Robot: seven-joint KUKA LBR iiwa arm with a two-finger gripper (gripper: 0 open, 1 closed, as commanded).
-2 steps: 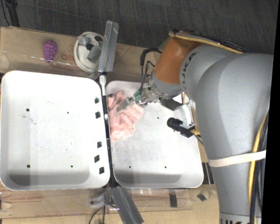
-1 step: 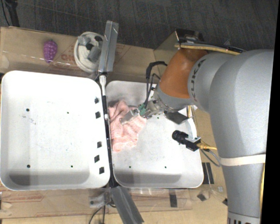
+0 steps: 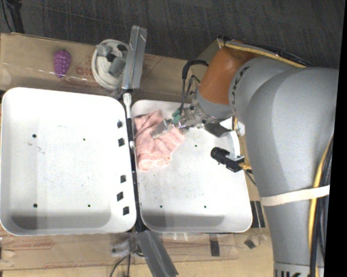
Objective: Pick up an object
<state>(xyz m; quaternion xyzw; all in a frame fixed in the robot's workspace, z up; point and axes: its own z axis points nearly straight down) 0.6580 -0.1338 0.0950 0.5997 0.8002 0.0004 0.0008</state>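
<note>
The gripper [image 3: 167, 126] was down in the right bin [image 3: 215, 219], its tip resting on the pink cloth [image 3: 155, 144]; whether it stood open or closed could not be told. The cloth lay crumpled against the bin's left wall, toward the far corner. The left bin [image 3: 17, 152] sat alongside. A purple object [image 3: 61, 62] lay on the bench beyond it.

A crumpled pink cloth [image 3: 156, 142] lies in the right bin's upper-left corner.

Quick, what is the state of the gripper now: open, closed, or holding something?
Gripper: over the pink cloth in the right bin; open or closed cannot be told.
</note>
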